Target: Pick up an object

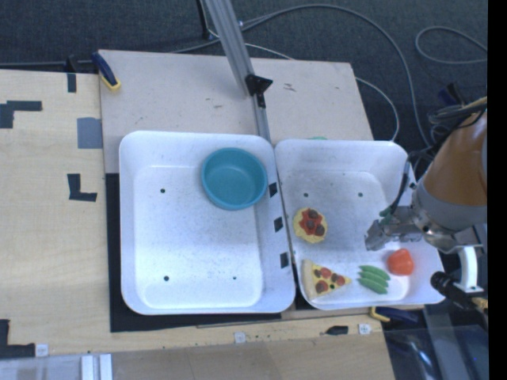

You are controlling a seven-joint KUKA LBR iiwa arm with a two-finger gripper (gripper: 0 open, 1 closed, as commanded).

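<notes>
The right bin (341, 161) holds a round yellow toy with red topping (310, 223), a pizza slice toy (323, 279), a green pea pod (374, 279) and a small orange-red toy (401, 261). My gripper (383, 234) hangs low at the bin's right side, just up and left of the orange-red toy and above the pea pod. Nothing shows between its fingers. A blue bowl (234, 178) sits at the back right of the left bin (158, 236).
A metal post (238, 50) slants down from the top to the seam between the bins. Cables (380, 70) trail over the dark floor behind. A blue and yellow clamp (105, 71) lies at the bench's back left corner.
</notes>
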